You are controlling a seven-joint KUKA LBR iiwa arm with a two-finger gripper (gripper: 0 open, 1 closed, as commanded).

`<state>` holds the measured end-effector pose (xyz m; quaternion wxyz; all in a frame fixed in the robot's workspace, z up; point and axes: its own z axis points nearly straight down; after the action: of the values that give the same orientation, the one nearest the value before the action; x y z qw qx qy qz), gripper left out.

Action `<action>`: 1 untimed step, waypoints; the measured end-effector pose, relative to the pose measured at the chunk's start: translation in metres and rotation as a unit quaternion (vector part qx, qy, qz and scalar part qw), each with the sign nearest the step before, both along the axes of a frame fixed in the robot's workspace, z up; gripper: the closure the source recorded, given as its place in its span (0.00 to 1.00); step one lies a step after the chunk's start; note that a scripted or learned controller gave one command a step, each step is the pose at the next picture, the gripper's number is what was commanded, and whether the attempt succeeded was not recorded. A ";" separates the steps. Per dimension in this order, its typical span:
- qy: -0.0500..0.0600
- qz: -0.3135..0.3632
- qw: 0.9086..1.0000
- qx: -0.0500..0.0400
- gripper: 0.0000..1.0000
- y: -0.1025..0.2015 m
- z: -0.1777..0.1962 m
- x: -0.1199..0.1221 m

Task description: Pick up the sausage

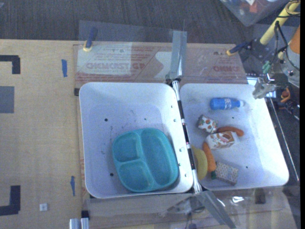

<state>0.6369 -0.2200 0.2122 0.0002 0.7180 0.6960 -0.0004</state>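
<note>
The sausage (pixel 232 130), a short reddish-brown link, lies in the right bin (pixel 267 147) near its middle, touching the top of a small red-and-white carton (pixel 221 140). My gripper (pixel 261 88) hangs over the right bin's far right corner, well up and to the right of the sausage, with nothing visibly in it. The arm behind it runs off the right edge of the view.
The right bin also holds a blue bottle (pixel 225 103), a small patterned pack (pixel 207 124), a carrot (pixel 208 157), a banana (pixel 201 162) and a flat grey box (pixel 227 172). A teal divided tray (pixel 144 159) sits in the left bin (pixel 95 128).
</note>
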 end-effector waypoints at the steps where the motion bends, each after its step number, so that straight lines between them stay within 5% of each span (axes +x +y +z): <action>1: -0.002 -0.087 0.996 -0.001 1.00 0.001 -0.013 0.030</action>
<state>0.6673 -0.2189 0.1992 0.0023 0.7759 0.6308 0.0005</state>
